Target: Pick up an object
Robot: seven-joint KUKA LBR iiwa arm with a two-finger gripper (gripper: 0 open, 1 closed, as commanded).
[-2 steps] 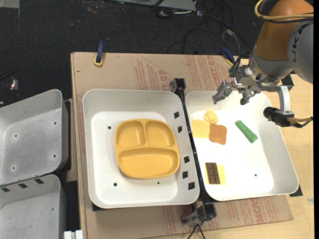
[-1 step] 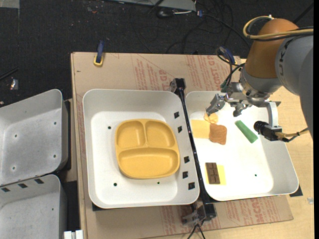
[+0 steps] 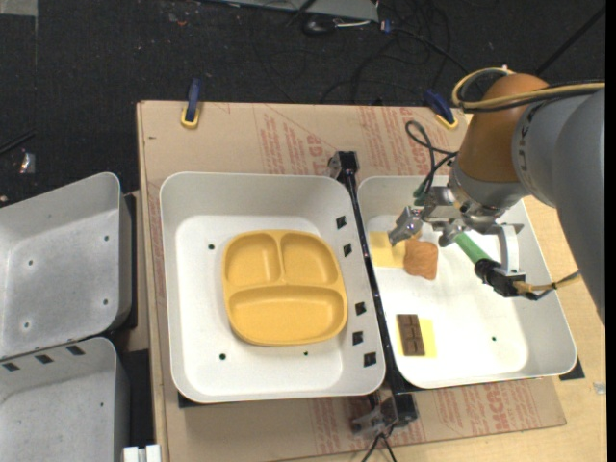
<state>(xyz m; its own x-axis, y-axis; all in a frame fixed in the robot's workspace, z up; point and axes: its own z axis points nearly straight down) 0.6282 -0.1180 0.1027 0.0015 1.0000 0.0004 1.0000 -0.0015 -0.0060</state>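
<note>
The claw (image 3: 423, 227) hangs low in the right white plastic bin (image 3: 500, 354), right by the small orange-brown lumpy block (image 3: 421, 258), w/ its fingers spread apart & nothing between them. It looks a bit off to the top-left of the block, so if it shuts now it may just bump the block away or grab air. The green stick (image 3: 469, 246) & pale yellow flat card (image 3: 383, 254) sit v. near, so it could catch those instead.
</note>
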